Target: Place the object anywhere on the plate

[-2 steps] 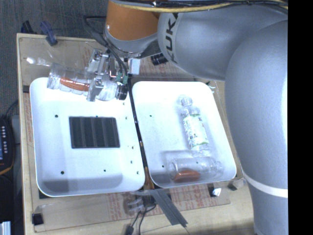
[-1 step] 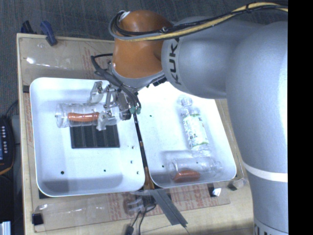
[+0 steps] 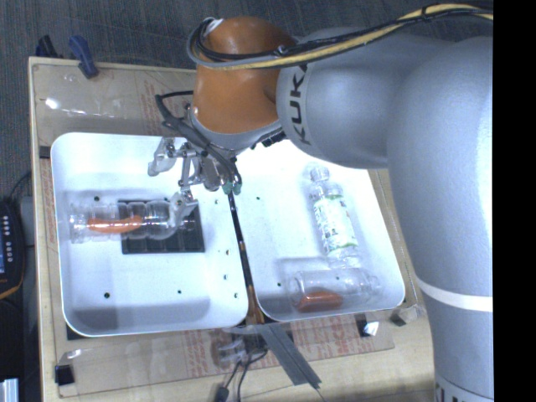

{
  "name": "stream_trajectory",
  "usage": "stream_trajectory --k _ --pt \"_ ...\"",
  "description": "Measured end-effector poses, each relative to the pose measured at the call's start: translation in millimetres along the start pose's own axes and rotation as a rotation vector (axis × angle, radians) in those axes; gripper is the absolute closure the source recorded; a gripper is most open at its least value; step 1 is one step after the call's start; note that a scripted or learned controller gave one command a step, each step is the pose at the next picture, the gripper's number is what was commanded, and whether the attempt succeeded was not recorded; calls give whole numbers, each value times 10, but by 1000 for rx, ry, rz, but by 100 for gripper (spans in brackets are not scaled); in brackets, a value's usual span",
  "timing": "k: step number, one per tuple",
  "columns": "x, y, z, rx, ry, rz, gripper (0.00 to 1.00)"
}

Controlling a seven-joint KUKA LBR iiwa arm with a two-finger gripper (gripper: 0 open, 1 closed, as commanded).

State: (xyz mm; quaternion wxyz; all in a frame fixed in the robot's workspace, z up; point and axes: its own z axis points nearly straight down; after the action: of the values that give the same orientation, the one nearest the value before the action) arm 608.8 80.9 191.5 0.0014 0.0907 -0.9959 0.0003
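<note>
- The claw (image 3: 186,203), left of centre, hangs over the dark plate (image 3: 186,239); whether it is open, I cannot tell.
- A clear bottle (image 3: 117,218) lies across the plate, likely set there.

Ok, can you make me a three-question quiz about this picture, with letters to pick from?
1. Where is the black plate?
A. left bin
B. right bin
C. outside the bins

2. How many clear bottles lie in the right bin?
A. none
B. two
C. five

3. How does the bottle on the plate sit?
A. upright
B. lying down
C. hanging in the air

Answers:
1 A, the plate rests on the left bin's floor.
2 B, a labelled bottle and an orange-bottomed bottle lie there.
3 B, it lies sideways across the plate.
</note>
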Motion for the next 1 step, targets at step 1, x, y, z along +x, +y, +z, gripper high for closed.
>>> stream_trajectory --k 1 --pt "-230 157 650 0 -6 54 0"
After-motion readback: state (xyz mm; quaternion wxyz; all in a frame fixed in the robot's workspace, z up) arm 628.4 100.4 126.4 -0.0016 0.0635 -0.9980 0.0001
